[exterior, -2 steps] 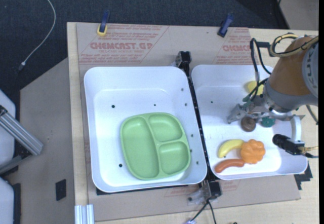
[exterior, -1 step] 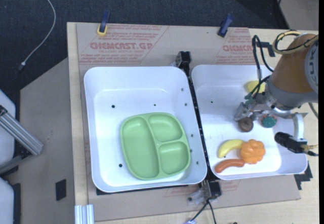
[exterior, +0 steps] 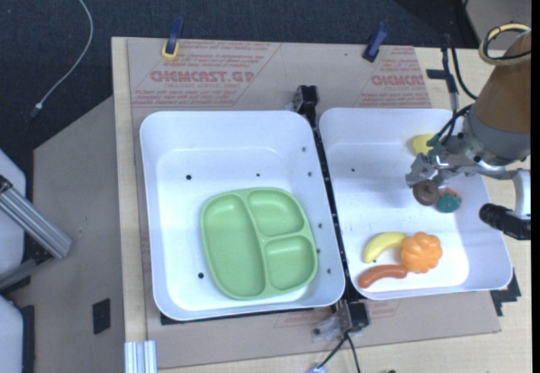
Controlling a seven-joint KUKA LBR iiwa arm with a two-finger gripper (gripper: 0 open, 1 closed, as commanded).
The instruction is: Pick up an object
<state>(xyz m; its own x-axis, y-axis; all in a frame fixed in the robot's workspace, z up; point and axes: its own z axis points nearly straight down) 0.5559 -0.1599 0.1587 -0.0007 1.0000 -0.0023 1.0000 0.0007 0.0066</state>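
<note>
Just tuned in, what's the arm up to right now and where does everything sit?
The arm reaches in from the right, its claw low in the right bin, near a yellow item and a teal piece. I can't tell if it has hold of anything. A banana, orange pumpkin and red sausage lie clustered at the bin's near side. A green divided plate sits in the left bin.

Glossy white plastic bins (exterior: 169, 143), matt cardboard bench (exterior: 253, 67)
</note>
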